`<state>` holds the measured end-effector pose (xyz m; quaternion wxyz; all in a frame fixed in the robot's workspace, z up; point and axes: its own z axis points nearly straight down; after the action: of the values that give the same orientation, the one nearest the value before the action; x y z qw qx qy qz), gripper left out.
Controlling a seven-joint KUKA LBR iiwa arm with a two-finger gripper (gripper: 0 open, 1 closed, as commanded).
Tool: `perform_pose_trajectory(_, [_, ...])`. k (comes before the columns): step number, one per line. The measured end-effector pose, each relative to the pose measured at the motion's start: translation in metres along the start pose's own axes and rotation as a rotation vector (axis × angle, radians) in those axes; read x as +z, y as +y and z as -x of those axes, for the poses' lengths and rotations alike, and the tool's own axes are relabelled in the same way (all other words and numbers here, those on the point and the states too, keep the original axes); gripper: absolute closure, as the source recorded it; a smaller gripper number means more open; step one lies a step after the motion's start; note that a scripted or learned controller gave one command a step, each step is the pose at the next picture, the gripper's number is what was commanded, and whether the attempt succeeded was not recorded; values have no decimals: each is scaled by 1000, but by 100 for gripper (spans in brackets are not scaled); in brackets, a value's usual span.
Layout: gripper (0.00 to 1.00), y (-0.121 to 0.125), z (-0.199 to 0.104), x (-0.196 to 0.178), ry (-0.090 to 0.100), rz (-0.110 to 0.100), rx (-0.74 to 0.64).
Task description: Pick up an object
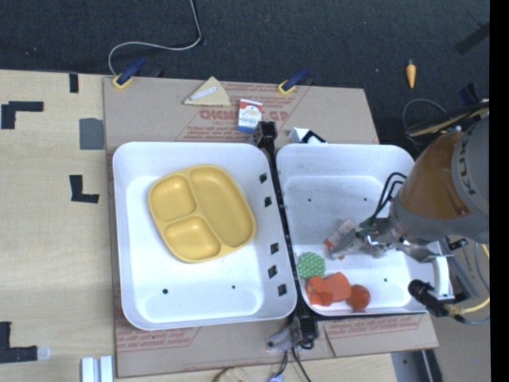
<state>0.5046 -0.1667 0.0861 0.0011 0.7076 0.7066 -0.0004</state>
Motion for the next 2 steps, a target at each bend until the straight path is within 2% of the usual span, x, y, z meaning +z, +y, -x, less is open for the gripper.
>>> perform_pose_trajectory(1, [0, 61, -37, -1, 0, 5, -4])
perform_pose_trajectory(2, [100, 61, -36, -10, -2, 5, -3])
